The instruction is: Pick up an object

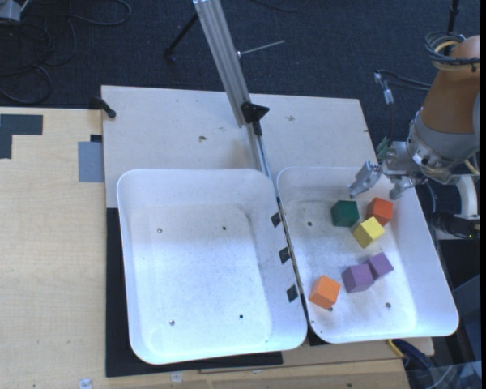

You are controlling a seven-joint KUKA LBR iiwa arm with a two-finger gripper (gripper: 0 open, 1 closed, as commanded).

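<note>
The jaws (381,183) hang spread apart with nothing between them, over the upper part of the right bin (437,298). One finger (361,180) slants down toward 7 o'clock and the other finger (402,186) sits at its 3 o'clock side. Directly under the gap, toward 6 o'clock, lies the red-orange cube (381,210), close beneath the fingertips but not between them. The green cube (345,213) sits just beside it at 9 o'clock, below the left-hand finger. The yellow cube (368,231) lies at 6 o'clock of those two, near both.

Farther toward 6 o'clock, two purple cubes (367,272) rest touching each other, and an orange cube (325,292) lies at their 8 o'clock, near the divider between the bins.

The arm (452,96) comes in from 3 o'clock, its orange band above a grey wrist (437,146), leaning down and toward 9 o'clock so the jaws point into the bin from its upper right rim.

The left bin (146,217) sits beside the right one on the tabletop (40,217). A slanted aluminium rail (223,47) rises from between the bins toward 12 o'clock.
</note>
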